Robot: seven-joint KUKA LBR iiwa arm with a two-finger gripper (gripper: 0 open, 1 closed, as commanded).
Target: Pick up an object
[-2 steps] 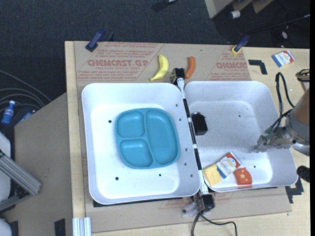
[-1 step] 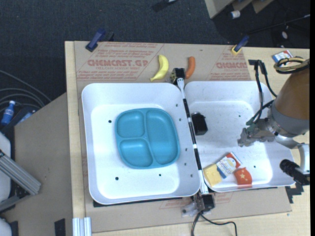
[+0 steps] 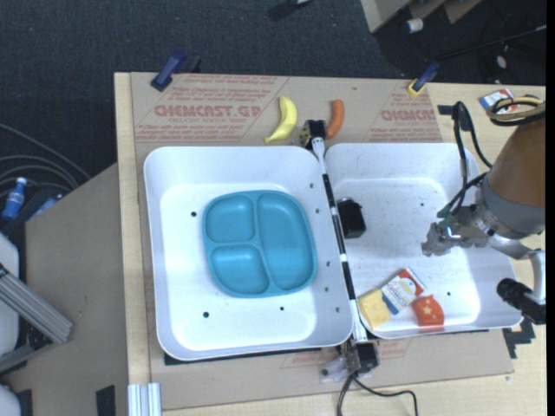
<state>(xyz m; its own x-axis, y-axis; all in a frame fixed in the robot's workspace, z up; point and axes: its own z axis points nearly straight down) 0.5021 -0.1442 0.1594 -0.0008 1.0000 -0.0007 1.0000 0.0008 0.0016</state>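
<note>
below, dark carpet [image 3: 69, 50] surrounds the cardboard-topped bench [image 3: 217, 102].

Even, fairly bright overhead light fills the scene, making the two white bins [image 3: 173, 258] the brightest areas, nearly washed out on their floors, while the dark floor [image 3: 69, 42] around the bench stays dim and low in detail. Shadows are soft and short: a faint one rims the blue tray [image 3: 258, 243], and the arm [image 3: 520, 180] casts only a weak grey smudge on the right bin. The picture is slightly soft and grainy throughout, and the arm at the right edge looks blurred.
</note>
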